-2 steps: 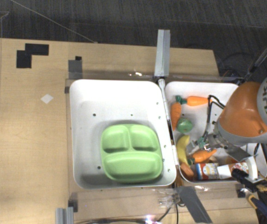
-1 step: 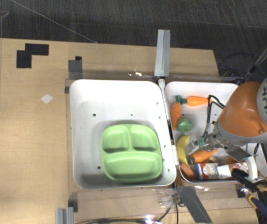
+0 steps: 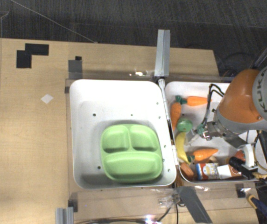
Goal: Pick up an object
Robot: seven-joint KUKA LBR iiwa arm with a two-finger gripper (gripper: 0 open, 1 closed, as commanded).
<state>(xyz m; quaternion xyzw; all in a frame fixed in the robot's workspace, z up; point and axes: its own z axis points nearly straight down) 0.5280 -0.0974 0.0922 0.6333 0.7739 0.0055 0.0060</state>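
Arm [image 3: 245,101] cut off at right edge, covers right bin's [image 3: 171,90] far corner; gripper [image 3: 207,130] fingers too small to read.

You see the arm [image 3: 259,101] — grey casing with black KUKA lettering, a rounded orange band, black cable looping alongside it.
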